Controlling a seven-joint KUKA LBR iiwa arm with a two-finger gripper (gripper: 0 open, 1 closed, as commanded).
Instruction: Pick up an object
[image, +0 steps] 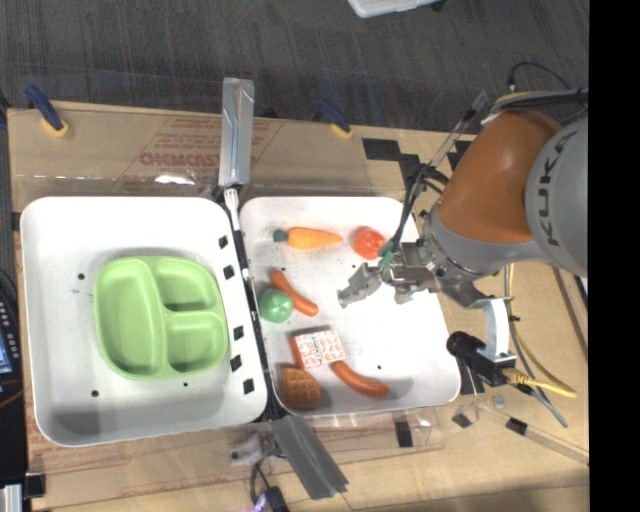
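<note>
My end effector (358, 290) hangs over the right bin (425, 345) among scattered toy food; how far it's open I cannot tell.

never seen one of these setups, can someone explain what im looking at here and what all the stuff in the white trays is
A single camera looks down at a slant on a bench with two shallow white bins. The grey robot arm with an orange band reaches in from the right; its metal pincer hovers over the right bin, with nothing visibly between its fingers. That bin holds toy food: an orange carrot, a red tomato, a green ball, a smaller orange carrot, a red-and-white box, a brown bread piece and a red sausage. The left bin holds a green divided plate.
</note>
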